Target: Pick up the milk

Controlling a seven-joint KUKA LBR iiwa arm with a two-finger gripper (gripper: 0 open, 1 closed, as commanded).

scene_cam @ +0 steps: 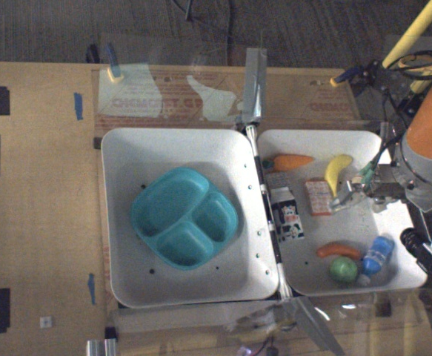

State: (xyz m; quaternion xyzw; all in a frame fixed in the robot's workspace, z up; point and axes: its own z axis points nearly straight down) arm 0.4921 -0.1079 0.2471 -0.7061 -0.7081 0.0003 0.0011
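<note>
Camera view: arm cut off right.

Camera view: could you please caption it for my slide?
Hand over right bin, milk carton lying by divider, teal tray in left bin.

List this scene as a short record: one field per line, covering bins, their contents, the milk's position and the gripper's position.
left bin: holds a teal divided plate
right bin: carrot, banana, small red-and-white box, milk carton, red sausage, green apple, blue bottle
milk: lying near the right bin's left wall, untouched
gripper: over the right bin, beside the banana, apart from the milk
</note>
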